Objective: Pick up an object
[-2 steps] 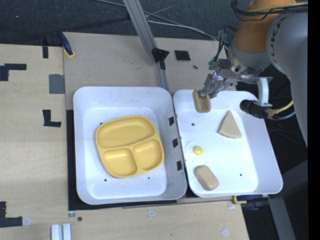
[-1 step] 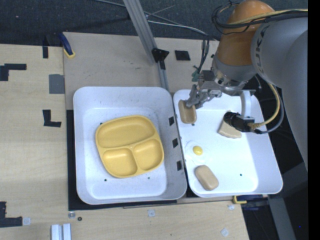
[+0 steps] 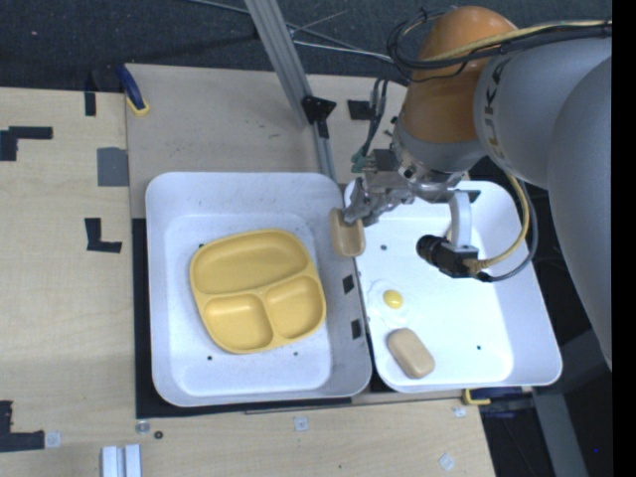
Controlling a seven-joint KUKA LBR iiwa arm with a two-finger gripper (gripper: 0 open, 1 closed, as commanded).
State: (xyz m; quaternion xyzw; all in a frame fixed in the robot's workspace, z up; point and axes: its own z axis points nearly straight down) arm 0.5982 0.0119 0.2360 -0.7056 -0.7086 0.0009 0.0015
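- Your hand (image 3: 360, 207) hangs over the ridge where the two white bins meet, just right of the yellow divided plate (image 3: 258, 289).
- A small tan block (image 3: 347, 236) sits at the fingertips; it looks gripped and lifted, though contact is hard to confirm.
- You seem to be in the lift step.
- Next, raise it steadily and watch whether the block rises too.
- A tan bread-like piece (image 3: 409, 352) and a yellow bit (image 3: 394, 299) lie in the right bin (image 3: 517, 356).
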